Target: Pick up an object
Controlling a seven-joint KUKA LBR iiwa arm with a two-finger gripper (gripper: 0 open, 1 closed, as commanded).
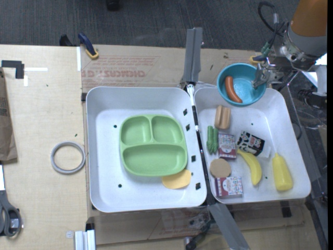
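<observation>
A blue bowl [241,85] with an orange sausage [233,89] inside hangs over the far corner of the right bin [296,134], overlapping its rim. My gripper [259,78] reaches down from the upper right, and its fingers pinch the bowl's right rim, one inside and one outside. The arm's orange band [311,4] is above it.
The right bin holds a bun [222,116], green pod [212,138], small cartons [227,144], black-and-white packet [251,143], banana [251,165], yellow bottle [282,173] and a cookie [220,167]. The left bin [99,139] holds a green divided plate [154,145] and a yellow chip [176,179]. A tape ring [68,157] lies on the bench.
</observation>
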